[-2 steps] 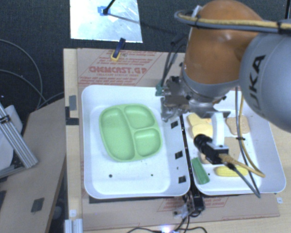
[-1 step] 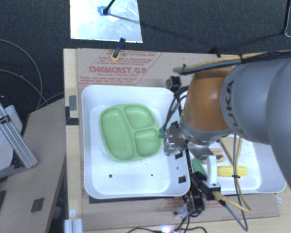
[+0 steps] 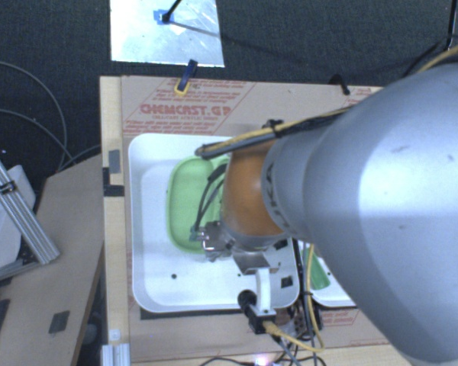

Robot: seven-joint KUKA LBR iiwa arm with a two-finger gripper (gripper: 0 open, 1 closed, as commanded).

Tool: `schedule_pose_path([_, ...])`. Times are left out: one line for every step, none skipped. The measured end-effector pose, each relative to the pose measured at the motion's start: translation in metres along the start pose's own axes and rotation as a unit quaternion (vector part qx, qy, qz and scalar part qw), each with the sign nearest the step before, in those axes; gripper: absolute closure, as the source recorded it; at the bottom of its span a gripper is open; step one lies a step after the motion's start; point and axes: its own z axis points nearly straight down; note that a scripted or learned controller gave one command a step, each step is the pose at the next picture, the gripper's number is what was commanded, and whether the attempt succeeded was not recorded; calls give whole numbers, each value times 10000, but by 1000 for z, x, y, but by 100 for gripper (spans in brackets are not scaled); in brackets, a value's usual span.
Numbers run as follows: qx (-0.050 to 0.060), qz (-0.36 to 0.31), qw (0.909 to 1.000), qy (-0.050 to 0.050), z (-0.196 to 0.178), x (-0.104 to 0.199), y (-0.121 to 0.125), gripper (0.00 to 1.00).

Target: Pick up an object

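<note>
A pale green, rounded plastic object (image 3: 185,204) lies in the left white bin (image 3: 149,227), toward its far right part. The grey arm with its orange band (image 3: 248,197) reaches over this bin from the right and hides the object's right side. My gripper (image 3: 211,241) is low over the near right edge of the green object. The wrist body and cables cover it, and I cannot make out whether it touches the object.
A sliver of the right bin (image 3: 332,300) shows under the arm, with a green item (image 3: 317,274) in it. Brown cardboard (image 3: 214,105) lies under both bins. A metal frame (image 3: 19,212) stands at the left and a shiny sheet (image 3: 166,21) lies behind the bench.
</note>
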Motion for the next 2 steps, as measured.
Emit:
schedule_pose_path([-50, -14, 10000, 20, 21, 73, 73, 100])
schedule_pose_path([8, 34, 10000, 0, 21, 69, 13, 100])
